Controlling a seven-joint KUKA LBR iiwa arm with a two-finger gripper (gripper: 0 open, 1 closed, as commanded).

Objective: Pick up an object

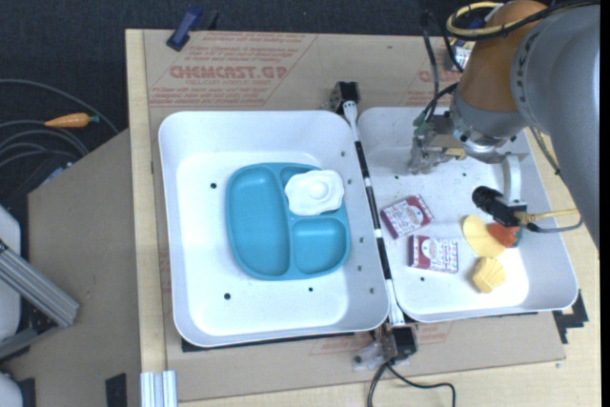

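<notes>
Overhead, the arm (534,43) reaches in from the right and its gripper (423,157) hangs over the far left part of the right bin (540,274), above bare white floor. Whether the gripper is open or closed cannot be told at this angle, and nothing shows in its grasp.

The things to pick lie nearer the front of that bin. A red-and-white packet (405,215) sits close to the bin's left wall, below the gripper and apart from it. A second packet (434,253) lies just beside it, toward the front. To their right are a yellow piece (479,234) and, nearer the front edge, a smaller yellow piece (489,275); the two are close together.

The left bin (191,205) holds a blue tray (272,234) with compartments, and a white cup (314,192) rests on the tray's far right corner.
</notes>
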